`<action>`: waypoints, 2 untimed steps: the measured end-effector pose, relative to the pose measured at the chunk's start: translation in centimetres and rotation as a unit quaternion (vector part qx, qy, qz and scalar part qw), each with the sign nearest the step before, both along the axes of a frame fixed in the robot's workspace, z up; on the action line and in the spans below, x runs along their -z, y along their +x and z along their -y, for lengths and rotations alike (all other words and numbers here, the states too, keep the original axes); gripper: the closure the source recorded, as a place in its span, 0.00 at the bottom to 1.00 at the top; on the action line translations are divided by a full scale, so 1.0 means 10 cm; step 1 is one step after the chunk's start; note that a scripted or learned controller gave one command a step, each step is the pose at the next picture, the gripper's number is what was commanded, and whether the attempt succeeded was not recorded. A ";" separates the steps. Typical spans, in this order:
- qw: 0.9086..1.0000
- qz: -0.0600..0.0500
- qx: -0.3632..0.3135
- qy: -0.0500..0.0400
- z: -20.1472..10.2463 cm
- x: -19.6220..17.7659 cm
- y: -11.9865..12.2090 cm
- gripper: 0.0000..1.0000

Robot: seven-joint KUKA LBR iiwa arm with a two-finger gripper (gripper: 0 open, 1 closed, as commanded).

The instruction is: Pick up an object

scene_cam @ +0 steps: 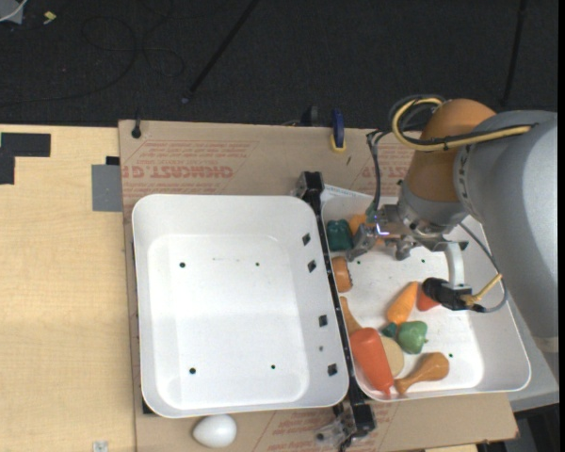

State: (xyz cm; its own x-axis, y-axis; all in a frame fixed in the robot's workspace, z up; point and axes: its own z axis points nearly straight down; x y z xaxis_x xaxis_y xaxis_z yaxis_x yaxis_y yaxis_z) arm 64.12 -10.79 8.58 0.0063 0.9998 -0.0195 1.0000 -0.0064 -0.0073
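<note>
My gripper [388, 237] hangs low over the far part of the right bin [473, 354], under the grey arm and its orange band [452, 149]. Just left of it lie a teal piece [338, 234] and a small orange piece [357, 223]. Toward the front of the bin are an orange carrot-like piece [403, 301], a red piece [427, 298], a green pepper [411, 335], a big red-orange piece [370, 359] and an orange gourd [424, 370]. Another orange piece [342, 274] rests against the bin's left wall. No object can be seen in the gripper.
The left bin [226, 318] stands beside the right one, with a black clip strip [322, 290] between them. A white egg shape [214, 430] lies on the cardboard in front of the left bin. Cables [466, 295] trail from the wrist over the right bin.
</note>
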 end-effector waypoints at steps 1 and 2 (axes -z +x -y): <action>1.000 0.000 0.001 -0.001 0.00 0.00 0.00 0.00; 1.000 0.002 0.002 0.001 -0.01 -0.01 -0.06 0.00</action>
